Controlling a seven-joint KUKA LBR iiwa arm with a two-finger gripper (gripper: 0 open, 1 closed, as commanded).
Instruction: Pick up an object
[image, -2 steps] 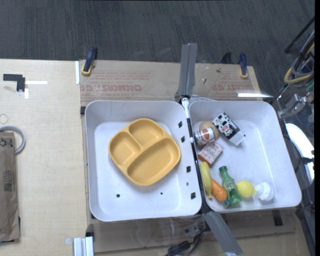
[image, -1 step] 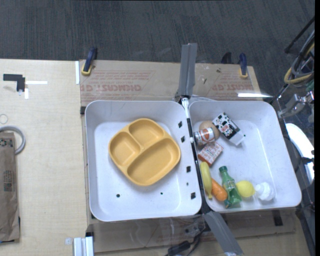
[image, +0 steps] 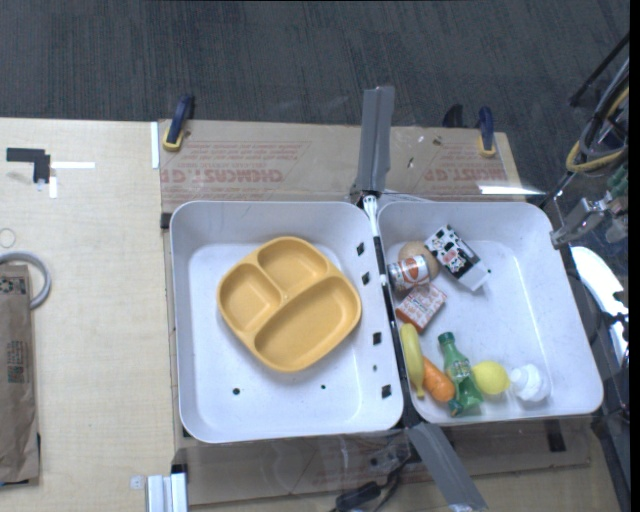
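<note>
**Right bin crowded, left bin holds one plate**

The right bin (image: 560, 330) carries all the small pickable things. A black-and-white patterned carton (image: 452, 254) lies tilted near its far side, with a small can (image: 412, 268) just left of it and a reddish snack packet (image: 422, 306) nearer still. Along the near left wall a yellow banana (image: 410, 352) lies beside an orange carrot (image: 436, 380), and a green bottle (image: 458, 376) sits touching a yellow lemon (image: 490, 376). A small white lidded piece (image: 527, 381) rests right of the lemon (too blurred to name better).

The left bin (image: 200, 330) bears a yellow plate (image: 290, 316) with three compartments, set at a slant.

Both bins sit on brown cardboard (image: 270, 160) held by blue clamps (image: 179, 120) at the far edge, on a pale wooden bench (image: 90, 300). Dark carpet (image: 250, 50) lies beyond. At the far right edge, metal parts and cables (image: 598, 150) show; whether the gripper is open I cannot tell.
</note>
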